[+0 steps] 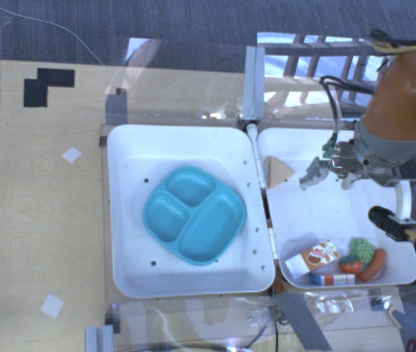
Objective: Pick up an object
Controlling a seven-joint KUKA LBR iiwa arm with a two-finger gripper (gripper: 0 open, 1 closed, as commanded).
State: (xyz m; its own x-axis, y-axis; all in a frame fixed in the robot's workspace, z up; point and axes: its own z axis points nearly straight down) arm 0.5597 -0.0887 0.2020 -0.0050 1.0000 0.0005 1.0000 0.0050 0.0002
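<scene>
My gripper (330, 177) hangs over the upper part of the right bin (340, 211), below the orange wrist band. Its two fingers stand apart, open, with nothing between them. A tan wedge (277, 171) lies just left of the gripper, near the bin's left wall. Along the bin's near edge lie a small printed box (320, 255), a white tube with red and blue ends (332, 278), a green broccoli piece (362, 250), a red tomato piece (349, 265) and an orange sausage-shaped piece (373, 265). None of them touches the gripper.
The left bin (130, 270) holds a blue divided plate (194, 214). A ridge separates the two bins (261, 196). A metal frame (303, 57) stands behind the right bin, and cables and a black fitting (387, 222) hang at the arm's side.
</scene>
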